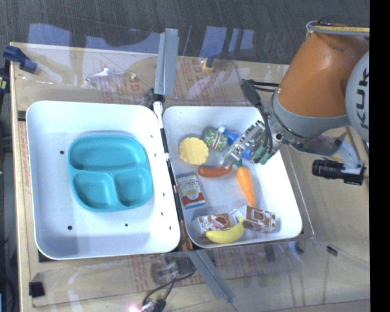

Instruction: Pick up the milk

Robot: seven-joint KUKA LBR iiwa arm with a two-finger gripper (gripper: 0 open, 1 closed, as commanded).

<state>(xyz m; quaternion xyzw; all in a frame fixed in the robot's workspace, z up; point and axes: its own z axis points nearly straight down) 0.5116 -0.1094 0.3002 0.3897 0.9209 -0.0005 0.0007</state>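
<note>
**Ops:** Status on the milk pick?

**Arm:** Going left to right. The left bin [39, 174] holds just the blue divided tray [109, 171], which doesn't matter here. In the right bin [292, 203], my best guess for the milk [190, 190] is the small white carton lying flat by the left wall, just beside the divider. Right of it are the yellow disc [194, 150], the sausage [214, 171] and the carrot [246, 184]. Along the front wall are two red-brown cartons [260, 220] with a banana [224, 234] against them.

**Ops:** And you?

**Arm:** My gripper [247, 149] is over the back of the right bin, near the green can [214, 137], with the sausage and carrot just below it. I can't tell whether it's apart or closed (too cluttered at this angle). Nothing is visibly in it.

**Ops:** So which step?

**Arm:** I'd call it approach, with no grasp yet. The milk is well apart from me, left and forward.

**Ops:** Next move?

**Arm:** Translate left over the sausage, line up with the carton's narrow side, then come down. The wall is close, so there's little clearance on that side.
</note>
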